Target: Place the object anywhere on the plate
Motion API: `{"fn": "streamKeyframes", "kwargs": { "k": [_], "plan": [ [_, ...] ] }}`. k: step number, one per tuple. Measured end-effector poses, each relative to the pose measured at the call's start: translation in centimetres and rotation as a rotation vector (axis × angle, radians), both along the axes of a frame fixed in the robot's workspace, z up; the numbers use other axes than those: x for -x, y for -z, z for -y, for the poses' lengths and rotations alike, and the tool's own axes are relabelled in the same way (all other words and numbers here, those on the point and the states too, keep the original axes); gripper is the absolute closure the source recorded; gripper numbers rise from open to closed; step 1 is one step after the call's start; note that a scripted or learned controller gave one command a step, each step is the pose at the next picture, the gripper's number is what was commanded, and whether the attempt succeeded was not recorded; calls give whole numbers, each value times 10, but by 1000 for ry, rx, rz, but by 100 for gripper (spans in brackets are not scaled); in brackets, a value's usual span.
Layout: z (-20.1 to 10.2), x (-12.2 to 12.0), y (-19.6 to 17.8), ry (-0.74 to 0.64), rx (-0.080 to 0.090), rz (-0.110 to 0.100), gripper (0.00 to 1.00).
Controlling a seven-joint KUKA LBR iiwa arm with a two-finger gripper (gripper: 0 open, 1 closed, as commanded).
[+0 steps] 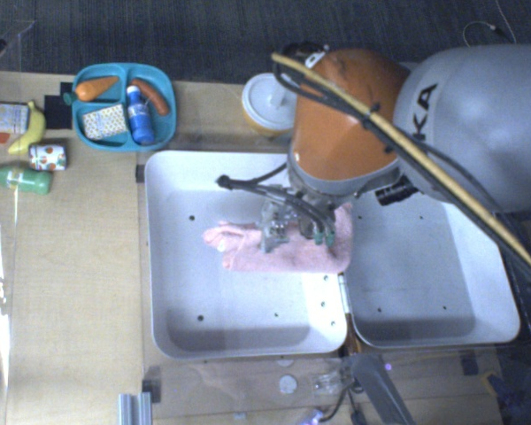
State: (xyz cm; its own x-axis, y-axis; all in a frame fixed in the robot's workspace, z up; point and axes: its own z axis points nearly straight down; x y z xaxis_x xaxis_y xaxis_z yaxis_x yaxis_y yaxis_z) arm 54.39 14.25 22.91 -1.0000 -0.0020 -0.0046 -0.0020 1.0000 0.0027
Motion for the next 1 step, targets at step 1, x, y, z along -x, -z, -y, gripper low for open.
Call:
{"fn": "streamKeyframes", "kwargs": {
  "k": [1],
  "plan": [
    [0,0,0,0,0,0,0]
  ]
}}
